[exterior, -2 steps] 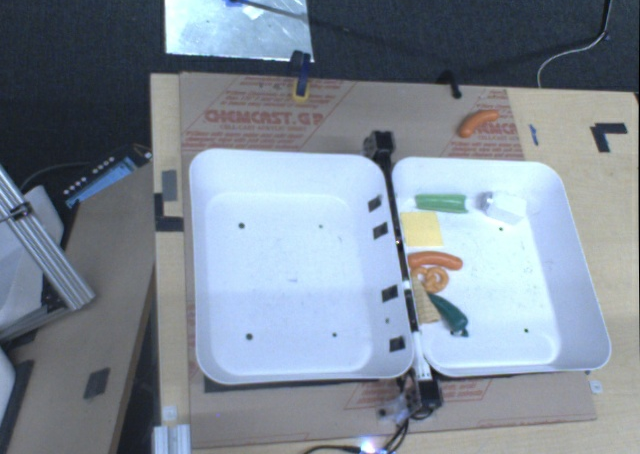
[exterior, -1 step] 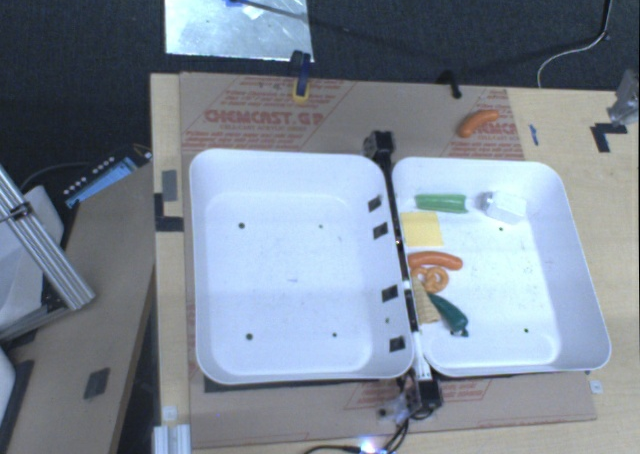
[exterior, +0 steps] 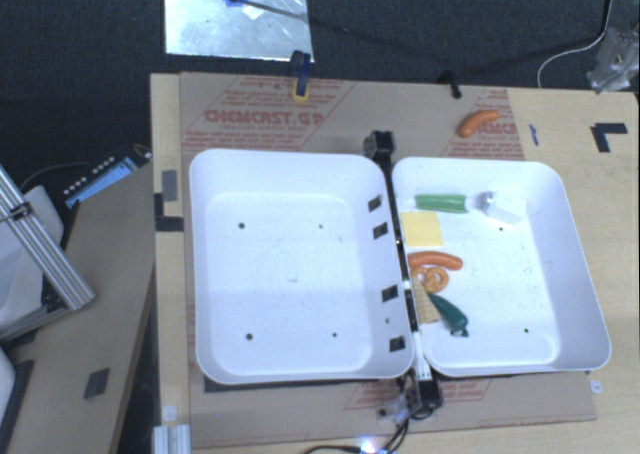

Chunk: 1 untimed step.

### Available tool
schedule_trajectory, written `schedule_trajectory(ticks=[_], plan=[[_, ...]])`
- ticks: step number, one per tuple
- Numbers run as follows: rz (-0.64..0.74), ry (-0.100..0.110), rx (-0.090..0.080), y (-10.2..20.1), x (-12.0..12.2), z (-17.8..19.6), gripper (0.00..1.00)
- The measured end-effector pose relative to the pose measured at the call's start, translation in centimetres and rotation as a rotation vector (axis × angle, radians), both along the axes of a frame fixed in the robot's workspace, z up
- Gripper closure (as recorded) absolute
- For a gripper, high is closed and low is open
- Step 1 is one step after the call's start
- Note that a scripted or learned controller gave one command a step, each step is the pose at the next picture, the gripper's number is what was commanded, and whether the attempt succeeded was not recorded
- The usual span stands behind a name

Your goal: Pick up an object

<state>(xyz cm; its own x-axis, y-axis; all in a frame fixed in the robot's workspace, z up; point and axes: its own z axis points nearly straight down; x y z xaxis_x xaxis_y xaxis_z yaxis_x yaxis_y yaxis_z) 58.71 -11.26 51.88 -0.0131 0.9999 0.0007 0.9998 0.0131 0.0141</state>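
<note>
Two white bins are sitting side by side on the bench, their inner rims touching. The left bin (exterior: 290, 272) is showing a bare white floor. The right bin (exterior: 565, 282) is carrying all the loose things, and they are crowding toward its left edge.

Seven pieces are lying there:
- One green stick (exterior: 440, 203) is lying near the far edge.
- One pale translucent piece (exterior: 502, 208) is resting just beside the stick's right end.
- One yellow square (exterior: 421, 231) is sitting below the stick, against the left wall.
- Two orange pieces are lying together, a sausage shape (exterior: 438, 261) touching a curled piece (exterior: 436, 280) below it.
- One tan piece (exterior: 428, 308) is lying against one dark green piece (exterior: 451, 315) nearer the front.

Another orange sausage (exterior: 478, 123) is lying on the bench beyond the right bin's far edge.

Four black clips (exterior: 380, 231) are lining the seam between the bins, close to the yellow square and the tan piece. One blue-and-yellow clamp (exterior: 300, 77) is gripping the bench's far edge. A foil sheet (exterior: 237, 2) is lying on the floor beyond it.
</note>
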Motion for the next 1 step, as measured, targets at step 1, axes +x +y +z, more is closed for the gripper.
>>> schedule_trajectory(ticks=[1], plan=[[-0.006, 0.008, -0.001, 2.98, -1.69, 1.81, 1.0]])
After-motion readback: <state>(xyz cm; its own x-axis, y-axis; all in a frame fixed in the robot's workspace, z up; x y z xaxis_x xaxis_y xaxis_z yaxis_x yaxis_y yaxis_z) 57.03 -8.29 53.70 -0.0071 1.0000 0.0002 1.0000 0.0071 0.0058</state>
